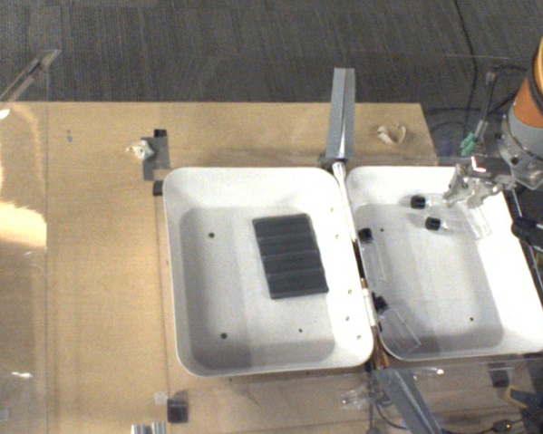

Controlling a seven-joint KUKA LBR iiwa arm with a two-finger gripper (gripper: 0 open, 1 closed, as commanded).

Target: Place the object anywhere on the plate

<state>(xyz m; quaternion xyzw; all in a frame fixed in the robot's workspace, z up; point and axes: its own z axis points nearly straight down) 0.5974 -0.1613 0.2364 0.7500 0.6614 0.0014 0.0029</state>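
A dark grey ridged rectangular plate [292, 255] lies flat in the middle of the left white bin [192, 288]. My gripper [426, 212] hangs over the upper part of the right bin [523, 334], reaching in from the right edge. Its two clear fingers end in small black fingertips [418, 200], which stand apart, open, with only the white bin floor between them. The gripper is well to the right of the plate, across the wall between the bins.
A grey metal post [342, 117] rises behind the seam between the bins. Two black clips [364, 236] sit on the dividing wall, with a clear plastic piece [397, 327] at the right bin's lower left. Cables [472, 137] hang at the far right.
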